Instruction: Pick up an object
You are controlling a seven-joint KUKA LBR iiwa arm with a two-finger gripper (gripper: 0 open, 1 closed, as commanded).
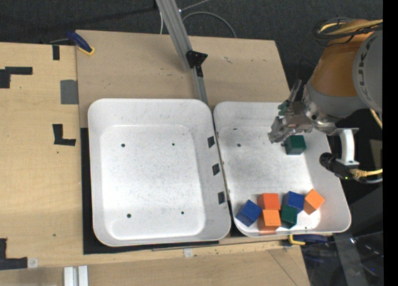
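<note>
Surface: pale wood, bearing two shallow white bins side by side.
Left bin: white, speckled floor with a few dark dots.
Metal pole: slants down from the top and ends at the seam between the bins.
Right bin: white; holds seven small blocks.
Front cluster: a blue cube, two orange cubes, a dark green cube, a second blue cube and an orange cube tilted on the right, all packed close along the bin's near wall.
Green block: dark green, small, lying alone on the bin floor near the far right side, well apart from the cluster.
Gripper: directly above and just left of the green block; fingers point down, and whether they are wide or narrow I cannot tell.
</note>
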